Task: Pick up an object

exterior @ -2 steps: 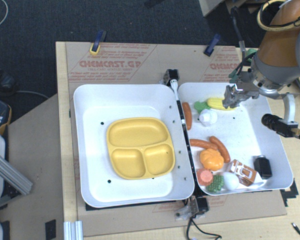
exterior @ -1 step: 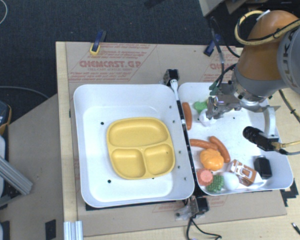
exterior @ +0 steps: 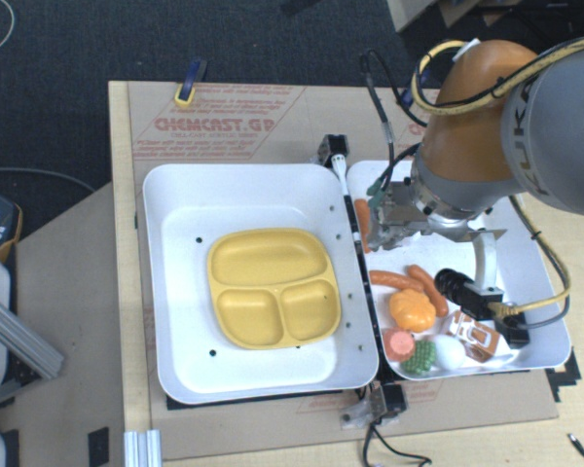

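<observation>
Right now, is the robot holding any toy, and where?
Can't tell. The gripper hangs low over the right bin near a carrot, its tips hidden.

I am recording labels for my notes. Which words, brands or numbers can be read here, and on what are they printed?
"CHEMCAST GP", in red, on the brown board under the bins.
Smaller red lines around it: too blurred to read.
Brown-and-white packet in the right bin: markings too small to read.

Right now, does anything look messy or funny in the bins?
Nothing looks spilled or broken. The yellow tray lies flat in the left bin, and the toy food sits bunched in the right bin.
</observation>
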`<state>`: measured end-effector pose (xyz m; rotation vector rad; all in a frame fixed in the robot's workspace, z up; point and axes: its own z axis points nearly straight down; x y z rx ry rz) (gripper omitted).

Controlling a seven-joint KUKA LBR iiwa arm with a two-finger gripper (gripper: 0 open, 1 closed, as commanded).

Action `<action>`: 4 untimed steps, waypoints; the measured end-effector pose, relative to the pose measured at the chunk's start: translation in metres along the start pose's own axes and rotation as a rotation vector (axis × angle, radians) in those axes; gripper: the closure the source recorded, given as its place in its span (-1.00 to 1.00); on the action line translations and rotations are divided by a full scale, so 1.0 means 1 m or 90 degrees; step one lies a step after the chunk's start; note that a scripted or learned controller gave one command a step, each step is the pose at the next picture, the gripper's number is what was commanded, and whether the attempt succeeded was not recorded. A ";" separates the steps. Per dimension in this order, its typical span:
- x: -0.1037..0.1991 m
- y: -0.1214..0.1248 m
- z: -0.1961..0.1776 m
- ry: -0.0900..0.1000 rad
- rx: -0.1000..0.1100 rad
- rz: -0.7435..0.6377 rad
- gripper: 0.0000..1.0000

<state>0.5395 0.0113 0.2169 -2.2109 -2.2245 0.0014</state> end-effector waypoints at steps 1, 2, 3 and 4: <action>0.058 -0.021 -0.001 0.000 0.000 0.000 1.00; 0.055 -0.026 -0.018 -0.002 -0.004 0.003 1.00; 0.052 -0.030 -0.016 -0.002 -0.002 0.004 1.00; 0.045 -0.028 0.000 -0.002 0.001 0.005 1.00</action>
